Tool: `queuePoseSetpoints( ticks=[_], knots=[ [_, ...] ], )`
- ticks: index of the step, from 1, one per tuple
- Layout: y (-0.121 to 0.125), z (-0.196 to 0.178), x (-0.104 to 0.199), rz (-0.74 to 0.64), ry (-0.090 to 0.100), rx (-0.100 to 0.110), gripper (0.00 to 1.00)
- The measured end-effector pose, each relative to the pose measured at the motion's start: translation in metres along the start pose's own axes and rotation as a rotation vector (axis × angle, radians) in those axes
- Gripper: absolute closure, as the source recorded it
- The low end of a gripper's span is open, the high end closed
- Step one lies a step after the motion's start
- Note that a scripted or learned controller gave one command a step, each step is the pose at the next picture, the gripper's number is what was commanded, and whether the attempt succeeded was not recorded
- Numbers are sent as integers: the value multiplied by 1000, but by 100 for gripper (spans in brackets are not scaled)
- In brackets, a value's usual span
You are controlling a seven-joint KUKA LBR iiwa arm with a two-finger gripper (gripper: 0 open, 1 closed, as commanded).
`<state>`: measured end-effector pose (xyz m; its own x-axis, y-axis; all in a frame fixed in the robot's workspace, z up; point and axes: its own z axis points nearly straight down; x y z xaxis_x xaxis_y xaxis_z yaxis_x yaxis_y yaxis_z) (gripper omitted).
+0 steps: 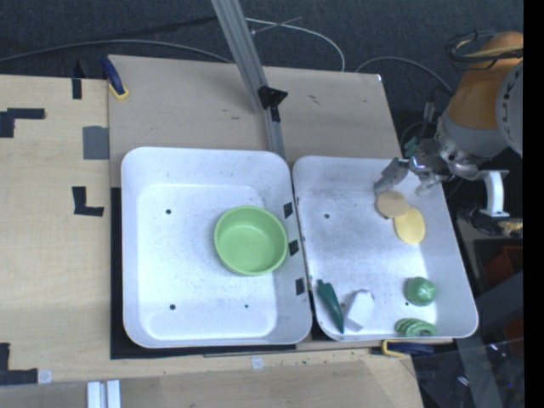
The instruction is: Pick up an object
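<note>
Overhead, gripper [409, 176] beside tan disc [392, 204]

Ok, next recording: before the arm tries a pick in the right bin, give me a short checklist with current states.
1. Gripper over the right bin, at its upper right part: ok.
2. Target near: tan round piece just below the gripper, yellow piece touching it: ok.
3. Nothing held yet: cannot tell.
4. Jaws open: cannot tell.
5. Green bowl in the left bin, out of the way: ok.
</note>
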<state>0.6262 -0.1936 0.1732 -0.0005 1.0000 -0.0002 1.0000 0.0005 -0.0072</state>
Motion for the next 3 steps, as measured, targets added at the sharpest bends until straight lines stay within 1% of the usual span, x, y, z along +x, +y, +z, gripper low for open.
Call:
queuePoseSetpoints(
  ticks=[1, 2, 3],
  knots=[
    [4, 64, 4, -2, 1, 1, 0],
    [5, 49, 4, -4, 0, -5, 100],
    [-2, 0, 10, -1, 0, -10, 100]
  ],
)
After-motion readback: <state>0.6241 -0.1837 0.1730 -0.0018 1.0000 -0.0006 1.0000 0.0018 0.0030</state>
